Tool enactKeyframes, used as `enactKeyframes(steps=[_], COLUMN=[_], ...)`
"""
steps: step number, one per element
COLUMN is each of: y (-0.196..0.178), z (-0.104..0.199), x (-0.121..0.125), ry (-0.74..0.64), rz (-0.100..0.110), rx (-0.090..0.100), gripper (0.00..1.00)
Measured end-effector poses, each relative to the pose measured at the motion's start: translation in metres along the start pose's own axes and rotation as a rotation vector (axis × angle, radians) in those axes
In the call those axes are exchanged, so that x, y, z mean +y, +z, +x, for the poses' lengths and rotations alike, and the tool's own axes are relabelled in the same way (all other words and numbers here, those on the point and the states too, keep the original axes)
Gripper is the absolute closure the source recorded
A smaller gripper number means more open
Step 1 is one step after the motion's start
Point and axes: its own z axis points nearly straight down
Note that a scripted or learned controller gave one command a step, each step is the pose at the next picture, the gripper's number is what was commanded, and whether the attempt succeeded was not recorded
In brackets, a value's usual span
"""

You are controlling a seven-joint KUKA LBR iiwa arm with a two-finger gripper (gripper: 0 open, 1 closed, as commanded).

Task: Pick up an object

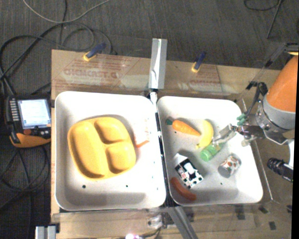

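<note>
The right bin (250, 191) holds several objects. An orange carrot (185, 127) lies at the back left, with a yellow banana (206, 132) beside it. A green bottle (209, 152) lies just in front of the banana. Toward the front are a black and white object (188, 173), a dark red sausage (182, 189) and a small grey and red cup (229, 165). My gripper (224, 134) reaches in from the right and hangs over the bottle's upper end, right of the banana. It is too small in view to tell whether it touches or holds anything.
The left bin (63, 177) carries a yellow divided plate (104, 146) and a thin orange strip (142, 142) near the divider. A metal post (158, 62) stands behind the bins. A pendant with a screen (30, 114) and cables lie off the bench's left.
</note>
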Motion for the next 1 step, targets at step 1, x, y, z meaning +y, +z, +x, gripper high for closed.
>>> enactKeyframes(steps=[1], y=[0.1137], z=[0.0228], x=[0.0474], ry=[-0.218], rz=[0.001], rx=[0.001], gripper=[0.0])
